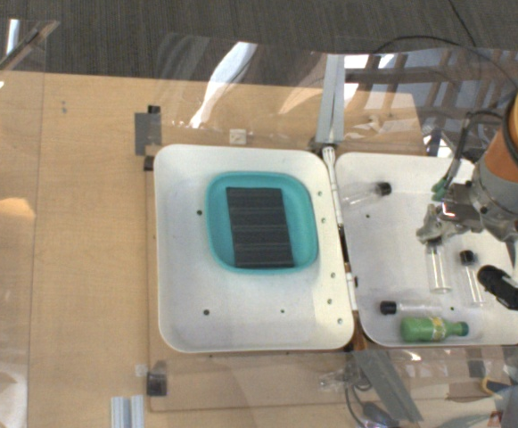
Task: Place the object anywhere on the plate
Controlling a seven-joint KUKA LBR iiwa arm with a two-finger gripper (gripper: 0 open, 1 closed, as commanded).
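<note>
A teal plate [305, 230] lies in the left bin [178, 266], and a dark grey ridged slab [259, 226] rests on its middle. In the right bin [392, 248], a green bottle [430, 329] lies on its side near the front edge. Several clear tubes with black caps lie around it: one at the back left [369, 193], one upright in the view under the gripper [439, 269], one beside it [470, 275] and one lying just above the bottle [410, 307]. My gripper [439, 225] hangs over the right bin's right half, just above the upper end of the middle tube.
The grey arm with its orange band [513, 154] comes in over the right bin's far right corner. A black part [501, 289] juts out near the bin's right edge. A metal post [331, 105] stands behind the gap between the bins.
</note>
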